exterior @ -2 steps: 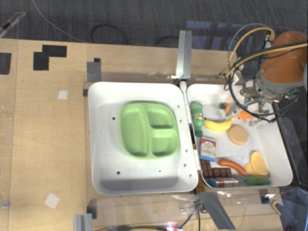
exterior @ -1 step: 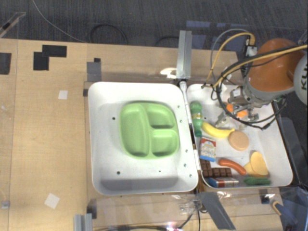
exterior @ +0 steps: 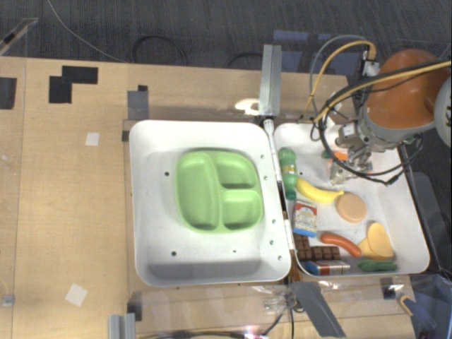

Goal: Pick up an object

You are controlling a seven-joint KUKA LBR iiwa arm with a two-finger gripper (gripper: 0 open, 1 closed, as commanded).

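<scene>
My gripper (exterior: 344,167) hangs over the back of the right bin (exterior: 413,221), just above the right end of a yellow banana (exterior: 318,191). A small orange bit shows by the gripper tip; what it is I cannot make out. Below the banana lies a round tan disc (exterior: 351,207). A green bottle (exterior: 287,167) stands along the bin's left wall. A small red, white and blue carton (exterior: 305,218), a brown chocolate bar (exterior: 316,248), a red sausage (exterior: 340,244), a yellow-orange wedge (exterior: 378,240) and a green pod (exterior: 376,265) fill the front.
The left bin (exterior: 152,189) holds a green divided plate (exterior: 219,191). A metal post (exterior: 270,83) stands behind the wall between the bins. Cables (exterior: 339,69) loop from the arm's orange band (exterior: 402,90) over the right bin's back edge.
</scene>
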